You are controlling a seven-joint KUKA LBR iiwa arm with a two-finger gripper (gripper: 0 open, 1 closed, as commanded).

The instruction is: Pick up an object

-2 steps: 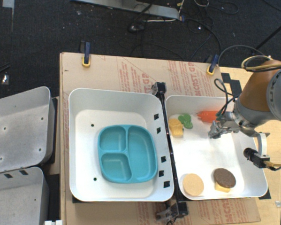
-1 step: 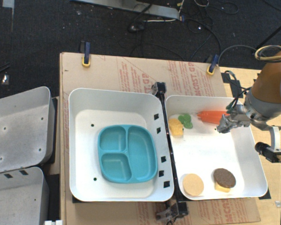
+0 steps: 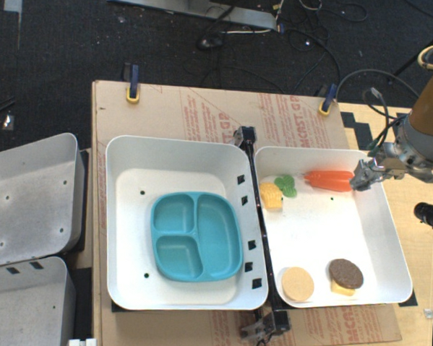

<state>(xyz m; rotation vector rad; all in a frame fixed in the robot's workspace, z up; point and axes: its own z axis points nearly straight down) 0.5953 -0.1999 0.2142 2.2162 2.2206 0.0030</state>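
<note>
The pincer [image 3: 362, 175] sat at the right bin's [image 3: 387, 235] far right edge, touching the tip of the orange carrot [image 3: 329, 179]; whether it was spread or pressed together could not be told. The carrot lay flat near the bin's far wall.

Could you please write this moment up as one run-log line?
hand: at right bin's far edge, touching orange toy carrot's tip | grasp: unclear | yellow toy corn cob: beside carrot | blue divided plastic plate: left bin
</note>
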